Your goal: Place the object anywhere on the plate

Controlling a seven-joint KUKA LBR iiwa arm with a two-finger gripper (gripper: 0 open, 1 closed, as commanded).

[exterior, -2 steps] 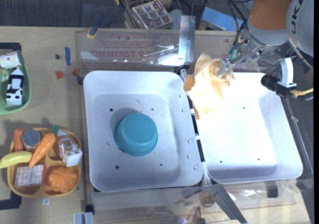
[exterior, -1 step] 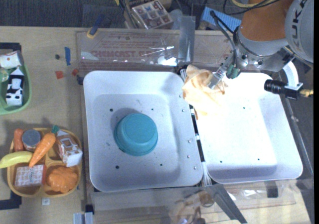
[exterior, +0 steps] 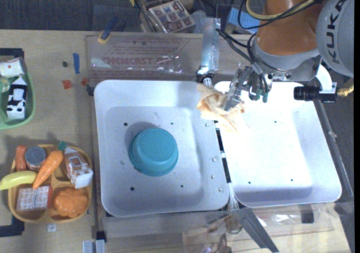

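Two shallow white bins are seen side by side on the bench. In the left bin (exterior: 112, 190) a round teal plate (exterior: 154, 151) is set upside-down or bowl-like, a little toward six o'clock of that bin's middle; which way up it lies cannot be told. The right bin (exterior: 292, 173) is brightly lit and its floor is washed out.

The arm (exterior: 292, 16), grey with an orange band, is reached in from the three o'clock side, and the gripper (exterior: 236, 97) is lowered at the twelve o'clock end of the seam between the two bins. Directly at its tips a crumpled, pale tan object (exterior: 216, 107) is found, draped over the raised rims where the bins meet, at about one o'clock from the plate and well apart from it. The object is touched by the gripper, but whether it is clasped cannot be told, since the tips are blurred against it.

Outside the bins, at nine o'clock of the bench, a yellow tray (exterior: 11, 201) is laid with toy food, among it a carrot (exterior: 48, 168) and a banana (exterior: 17, 179). A green dish (exterior: 25, 114) is seen above it at the edge.
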